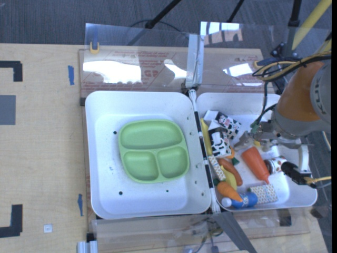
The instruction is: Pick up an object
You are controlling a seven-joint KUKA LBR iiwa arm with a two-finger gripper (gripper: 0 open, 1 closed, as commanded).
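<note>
The right bin (303, 194) holds a heap of small toys. An orange carrot (255, 163) lies near its middle. To the left are black-and-white cow-patterned toys (222, 144), and a yellow strip (206, 141) lies along the left wall. Toward the front sit a blue bottle (246, 200), an orange-yellow piece (229, 188) and a speckled block (266, 194). My gripper (262, 137) hangs low over the bin, just above the carrot's upper end, with the orange-banded arm behind it to the right. Nothing is visibly held.
The left bin (100, 141) carries a green divided plate (154, 151). A clear plastic shield (158, 62) stands behind both bins. A black cable and a white bracket (295, 167) hang by the wrist over the right bin's right side.
</note>
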